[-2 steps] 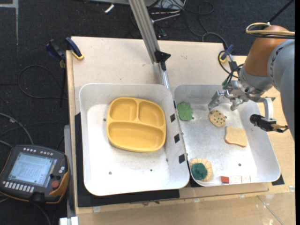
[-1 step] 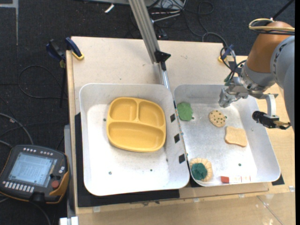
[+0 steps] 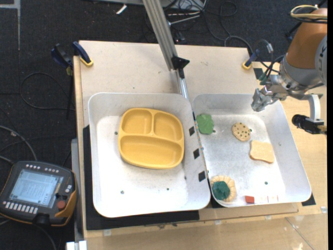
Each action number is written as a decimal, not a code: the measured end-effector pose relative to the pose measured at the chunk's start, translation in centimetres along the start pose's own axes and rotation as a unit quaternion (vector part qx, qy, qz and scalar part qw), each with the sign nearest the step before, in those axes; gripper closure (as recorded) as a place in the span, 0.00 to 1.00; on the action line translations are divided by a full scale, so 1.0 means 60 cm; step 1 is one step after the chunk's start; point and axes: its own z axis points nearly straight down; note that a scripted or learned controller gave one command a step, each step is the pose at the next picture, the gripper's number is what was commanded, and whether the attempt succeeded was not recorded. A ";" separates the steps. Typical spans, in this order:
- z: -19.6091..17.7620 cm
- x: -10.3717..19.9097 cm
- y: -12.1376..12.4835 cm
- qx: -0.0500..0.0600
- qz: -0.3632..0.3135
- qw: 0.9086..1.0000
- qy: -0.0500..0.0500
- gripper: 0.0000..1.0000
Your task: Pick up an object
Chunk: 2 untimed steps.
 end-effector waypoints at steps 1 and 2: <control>-0.081 0.009 -0.008 0.000 -0.002 1.000 0.000 1.00; -0.108 0.009 -0.006 0.002 -0.001 1.000 0.001 1.00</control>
